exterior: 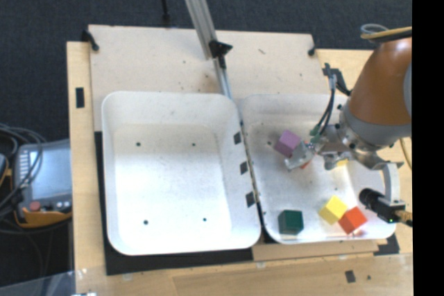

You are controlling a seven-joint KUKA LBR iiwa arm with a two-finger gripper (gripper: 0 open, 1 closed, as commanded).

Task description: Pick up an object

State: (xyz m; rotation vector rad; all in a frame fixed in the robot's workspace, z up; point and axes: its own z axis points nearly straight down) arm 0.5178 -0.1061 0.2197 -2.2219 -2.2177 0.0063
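Note:
In the right bin [277,114] lie a purple block [286,143], a green block [291,221], a yellow block [334,209] and an orange-red block [354,219]. My gripper [301,161] reaches in from the right and sits low just right of and below the purple block, close to it or touching it. No block shows between its tips. The yellow and orange-red blocks touch each other near the bin's front right corner.
The left bin [114,149] sits beside the right one, with a raised divider rim [246,163] between them. A slanted metal bar [198,3] runs from the top down to the bins' back edge. The arm's orange band [381,80] looms over the right bin's right side.

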